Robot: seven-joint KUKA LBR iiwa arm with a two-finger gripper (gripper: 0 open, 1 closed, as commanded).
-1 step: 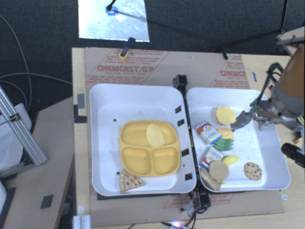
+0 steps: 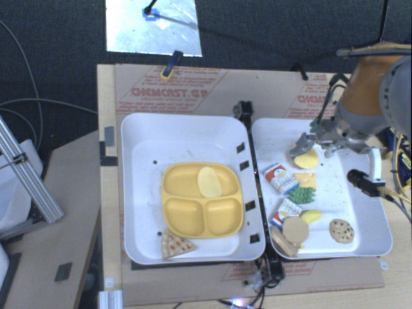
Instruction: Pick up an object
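- The jaws [image 2: 302,148] sit low at the upper left of the right bin [image 2: 380,237], touching or just over the yellow round piece [image 2: 307,160]; whether they are open or closed on it I cannot tell (the fingers blur into grey metal there).
- That yellow piece, flat and pale like a toy lemon slice, looks the likely target, since the wrist is angled down at it.
- Nearby lie a red-and-white carton [image 2: 278,177], a yellow cracker [image 2: 305,180], a green leafy piece [image 2: 300,194] and a chocolate-chip cookie [image 2: 342,231], loosely scattered for picking.
- The left bin [image 2: 138,192] holds a yellow divided tray [image 2: 187,217] and a waffle wedge [image 2: 174,244].
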